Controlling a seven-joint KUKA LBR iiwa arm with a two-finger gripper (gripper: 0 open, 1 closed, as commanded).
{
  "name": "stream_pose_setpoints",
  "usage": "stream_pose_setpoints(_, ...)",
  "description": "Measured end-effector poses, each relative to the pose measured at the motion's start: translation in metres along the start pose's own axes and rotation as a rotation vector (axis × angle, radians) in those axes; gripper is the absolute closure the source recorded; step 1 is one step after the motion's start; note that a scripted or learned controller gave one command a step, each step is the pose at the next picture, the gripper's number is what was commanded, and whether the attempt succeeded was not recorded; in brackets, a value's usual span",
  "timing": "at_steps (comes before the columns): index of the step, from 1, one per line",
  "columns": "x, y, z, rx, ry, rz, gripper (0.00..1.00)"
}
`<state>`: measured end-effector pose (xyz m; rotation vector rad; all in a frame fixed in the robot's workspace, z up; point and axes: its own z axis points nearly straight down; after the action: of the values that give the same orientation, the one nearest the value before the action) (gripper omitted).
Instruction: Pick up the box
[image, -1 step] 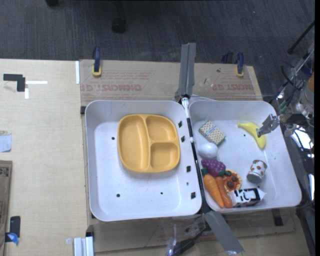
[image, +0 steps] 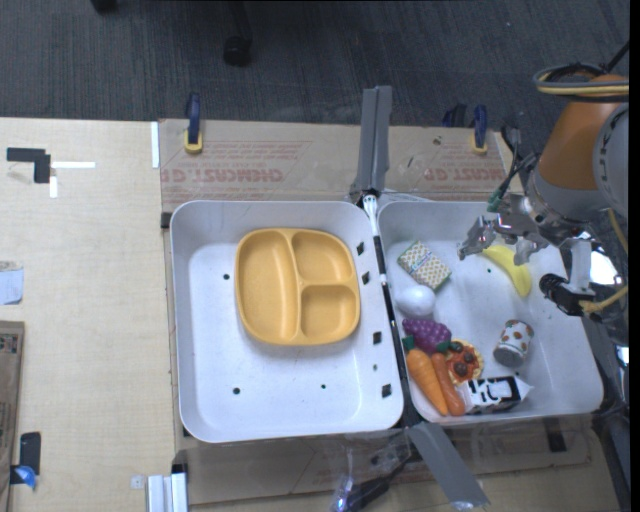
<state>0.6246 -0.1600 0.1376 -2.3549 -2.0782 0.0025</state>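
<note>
**A:** Where is the box, and where is the arm?

**B:** Take the yellow three-compartment plastic plate (image: 297, 285) as the landmark; it lies in the left white bin (image: 200, 330). The small patterned cardboard box (image: 424, 265) lies to the right of the plate, just across the divider, in the right white bin (image: 570, 385). It rests flat and tilted, with a white egg-shaped toy (image: 416, 299) just below it. The two-finger gripper (image: 493, 238) hangs further right of the plate, beyond the box, beside a yellow plastic banana (image: 512, 268).

**A:** Does it hold anything?

**B:** Nothing sits between its fingers; whether they are spread or closed I cannot tell.

**A:** How should the pick go?

**B:** In my judgement, move towards the plate until centred over the box, turn the wrist to match its tilt, and descend with the fingers clear of the egg
</note>
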Motion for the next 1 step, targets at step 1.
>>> stream_pose_setpoints(1, -0.0036, -0.0307, -0.0441, 0.000, -0.001, -0.067, 0.00)
